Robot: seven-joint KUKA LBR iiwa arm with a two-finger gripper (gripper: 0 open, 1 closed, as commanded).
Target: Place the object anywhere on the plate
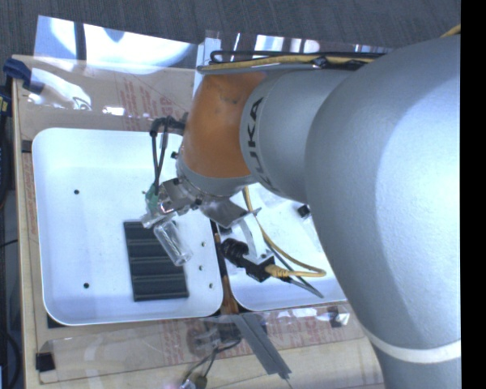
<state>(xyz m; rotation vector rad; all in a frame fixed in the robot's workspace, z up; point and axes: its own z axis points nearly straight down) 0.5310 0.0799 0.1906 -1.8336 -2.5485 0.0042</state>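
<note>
Two white bins, one arm, one dark plate.

The left bin [65,217] holds one ribbed black plate [155,262]; the right bin [283,298] sits beneath one grey arm [348,152].

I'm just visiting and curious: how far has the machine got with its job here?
Done: the arm has reached over the left bin. In hand: its gripper hovers at the dark ridged plate. Left: I can't make out any object held or lying on the plate.

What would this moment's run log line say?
arm: over left bin | claw: above dark ridged plate | grasp: unclear
</note>
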